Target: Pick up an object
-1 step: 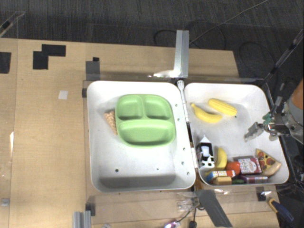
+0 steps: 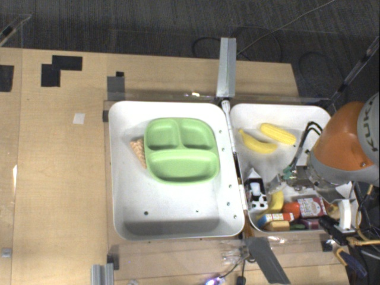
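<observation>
Camera view, end effector low in right bin above cluttered items, opening cannot be told

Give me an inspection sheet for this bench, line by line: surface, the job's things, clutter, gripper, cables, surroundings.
Surface: wooden bench bearing a left bin and a right bin, side by side.
Job's things: right bin holds a banana, a corn cob, and a pile of small packages along its near edge.
Clutter: green tray in the left bin, with a tan item tucked at its left edge.
Gripper: arm reaches over the right bin; gripper hidden beneath the wrist.
Cables: black cable running along the wrist; more cables on the floor behind.
Surroundings: dark carpet; black patches on the bench.
</observation>
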{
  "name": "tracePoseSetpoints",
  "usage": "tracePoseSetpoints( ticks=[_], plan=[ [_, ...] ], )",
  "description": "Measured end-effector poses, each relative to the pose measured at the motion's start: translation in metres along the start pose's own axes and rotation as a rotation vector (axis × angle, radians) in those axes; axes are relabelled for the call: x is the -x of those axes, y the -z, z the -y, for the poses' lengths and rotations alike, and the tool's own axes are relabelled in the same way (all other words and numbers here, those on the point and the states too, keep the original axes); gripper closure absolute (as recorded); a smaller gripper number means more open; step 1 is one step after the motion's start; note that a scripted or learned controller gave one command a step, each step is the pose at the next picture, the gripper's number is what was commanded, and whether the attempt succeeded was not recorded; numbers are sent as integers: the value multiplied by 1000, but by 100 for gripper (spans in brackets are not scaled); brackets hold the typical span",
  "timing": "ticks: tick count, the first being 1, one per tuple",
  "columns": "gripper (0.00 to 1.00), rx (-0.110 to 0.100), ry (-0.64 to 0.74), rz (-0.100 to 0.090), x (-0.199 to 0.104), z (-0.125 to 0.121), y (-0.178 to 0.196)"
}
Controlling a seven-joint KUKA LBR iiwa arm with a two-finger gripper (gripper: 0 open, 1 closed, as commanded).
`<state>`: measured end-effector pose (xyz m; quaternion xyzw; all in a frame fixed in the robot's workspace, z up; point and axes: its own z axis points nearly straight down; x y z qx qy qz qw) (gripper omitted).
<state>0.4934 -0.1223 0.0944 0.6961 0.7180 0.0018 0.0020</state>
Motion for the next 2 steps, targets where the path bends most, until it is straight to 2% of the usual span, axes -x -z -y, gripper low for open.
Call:
tracePoseSetpoints(
  ticks=[1, 2],
  plan=[
    [100, 5, -1, -2, -1, -2, 12],
    [100, 0, -169, 0, -58, -23, 118]
  ],
)
